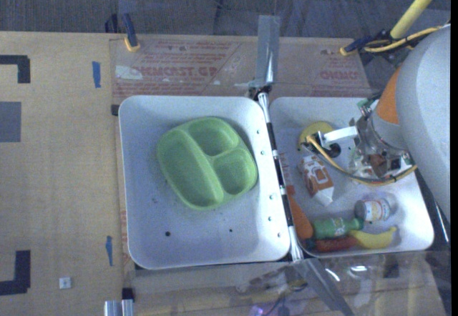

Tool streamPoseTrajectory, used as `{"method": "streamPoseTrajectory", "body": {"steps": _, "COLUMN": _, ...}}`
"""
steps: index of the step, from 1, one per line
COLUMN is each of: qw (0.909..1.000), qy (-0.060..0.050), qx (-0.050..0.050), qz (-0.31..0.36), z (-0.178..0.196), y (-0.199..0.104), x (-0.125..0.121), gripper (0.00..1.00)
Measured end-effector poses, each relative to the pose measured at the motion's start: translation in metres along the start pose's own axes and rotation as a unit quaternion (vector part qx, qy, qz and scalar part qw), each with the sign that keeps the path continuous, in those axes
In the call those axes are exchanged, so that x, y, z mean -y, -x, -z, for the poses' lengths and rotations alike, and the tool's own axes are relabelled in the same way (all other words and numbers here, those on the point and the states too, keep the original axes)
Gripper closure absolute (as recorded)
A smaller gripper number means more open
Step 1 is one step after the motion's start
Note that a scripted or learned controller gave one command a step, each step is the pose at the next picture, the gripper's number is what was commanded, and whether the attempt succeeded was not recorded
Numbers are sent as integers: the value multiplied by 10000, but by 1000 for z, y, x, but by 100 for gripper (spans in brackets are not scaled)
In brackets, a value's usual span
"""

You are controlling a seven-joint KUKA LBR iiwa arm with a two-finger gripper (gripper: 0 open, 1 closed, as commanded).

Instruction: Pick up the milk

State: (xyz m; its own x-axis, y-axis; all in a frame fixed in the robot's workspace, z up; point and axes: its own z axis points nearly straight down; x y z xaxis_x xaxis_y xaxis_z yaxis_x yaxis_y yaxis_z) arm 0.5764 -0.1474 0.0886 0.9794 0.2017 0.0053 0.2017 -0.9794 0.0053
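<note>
The milk (317,178) is a small brown-and-white carton lying tilted in the left half of the right bin (422,225). My gripper (372,159) hangs low over that bin's upper right part, right of the carton and apart from it, with yellow cables looping from the wrist toward the carton. Nothing shows in its grasp.
A yellow round item (316,134) lies just above the milk. Along the bin's near edge are an orange carrot (300,219), a green bottle (336,226), a red item (335,244), a banana (376,237) and a small jar (373,209). The left bin (143,236) holds a green divided plate (207,162).
</note>
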Motion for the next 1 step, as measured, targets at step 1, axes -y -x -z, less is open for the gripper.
{"method": "streamPoseTrajectory", "body": {"steps": 1, "qw": 10000, "qy": -16, "qx": -7, "qz": 80, "z": 0, "y": -78, "x": 21, "gripper": 100}}
